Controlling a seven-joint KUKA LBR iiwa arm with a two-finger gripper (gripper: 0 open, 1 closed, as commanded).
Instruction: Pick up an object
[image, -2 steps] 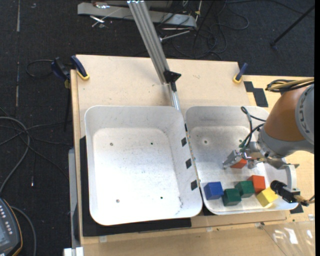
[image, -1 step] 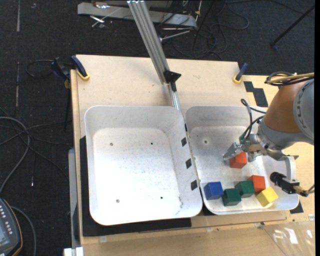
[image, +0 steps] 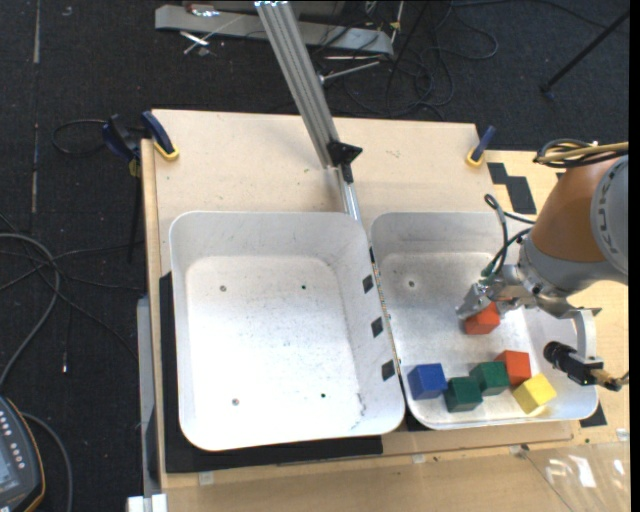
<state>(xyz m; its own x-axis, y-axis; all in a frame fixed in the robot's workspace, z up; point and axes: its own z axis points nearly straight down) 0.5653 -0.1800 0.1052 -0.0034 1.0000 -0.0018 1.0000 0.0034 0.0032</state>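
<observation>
Here, what we see, item by item:

Bench: we look down on a pale wooden board (image: 260, 160) that carries two shallow white bins side by side.

Left bin: the left bin (image: 190, 300) has a speckled white floor, and its right wall touches the other bin.

Right bin: the right bin (image: 420, 250) holds all the blocks we can count, most of them gathered along its near edge.

Arm: the grey arm (image: 590, 225) with its orange band comes in from the right and bends down over the right bin.

Gripper: the gripper (image: 483, 305) sits low over the middle of the right bin, right at an orange-red block (image: 483, 320). We see its metal fingers just above and against the block's top, but we cannot tell whether they are apart, together, or clamped on it.

Orange-red block: it lies well inside the right bin, apart from the cluster near the front wall.

Blue block: the blue block (image: 428, 379) sits at the left end of the front row.

Green blocks: a dark green block (image: 463, 393) is just beside the blue one, and a second green block (image: 491, 376) touches it on the right.

Red block: a red block (image: 517, 365) sits beside the second green one.

Yellow block: the yellow block (image: 533, 394) lies nearest the right front corner.

Pole: a slanted metal pole (image: 305, 85) crosses the top of the board.
</observation>
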